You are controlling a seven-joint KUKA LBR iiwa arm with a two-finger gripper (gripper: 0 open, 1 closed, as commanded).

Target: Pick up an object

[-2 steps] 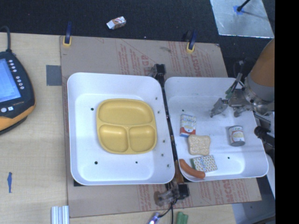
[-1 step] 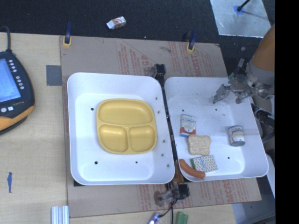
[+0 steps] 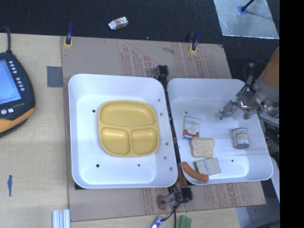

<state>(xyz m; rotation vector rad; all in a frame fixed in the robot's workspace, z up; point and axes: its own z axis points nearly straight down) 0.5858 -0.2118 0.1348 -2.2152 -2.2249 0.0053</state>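
The right bin (image 3: 216, 87) holds a small carton (image 3: 191, 127), a slice of toast (image 3: 203, 147), a patterned packet (image 3: 208, 166), a hot dog (image 3: 194, 173) at the front rim and a tin can (image 3: 241, 138). My gripper (image 3: 232, 109) reaches in from the right, over the bin's far right part, above and left of the can. Its fingers are spread apart with nothing between them.
The left bin (image 3: 83, 91) carries a yellow divided plate (image 3: 128, 127). A teach pendant (image 3: 13, 93) lies at the bench's left edge. Clamps sit between the bins at back (image 3: 162, 71) and front (image 3: 173, 197). A crumpled wrapper (image 3: 118, 23) lies on the dark floor beyond.
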